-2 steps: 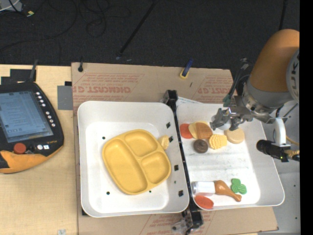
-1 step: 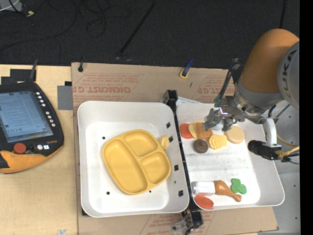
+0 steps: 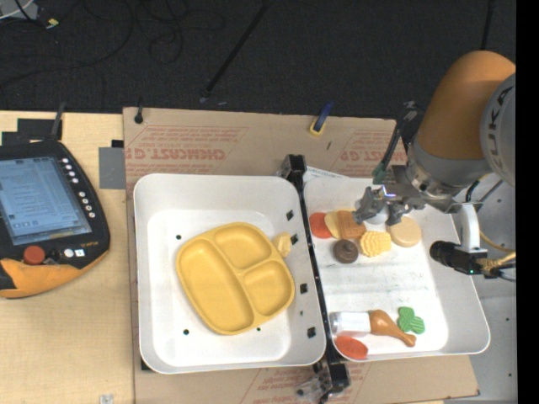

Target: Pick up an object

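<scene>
Gripper [image 3: 381, 209] low over right bin [image 3: 472, 326], at cluster of toy food by far wall. Fingers spread slightly, straddling gap above crinkled yellow piece [image 3: 376, 243]; nothing visibly between them. Tan round piece [image 3: 405, 232] just right, brown disc [image 3: 345, 252] left. Advice: centre over one piece, descend straight, close only once fingers flank it; crowding risks pinching neighbour.

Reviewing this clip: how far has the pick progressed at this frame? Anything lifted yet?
Done: the arm has brought the tool down over the right bin, at the cluster of toy foods near its top.
In hand: nothing visibly lifted; the ridged yellow piece, brown round piece and beige disc all lie on the bin floor.
Left: the grasp and lift. The yellow tray sits untouched in the left bin.
</scene>
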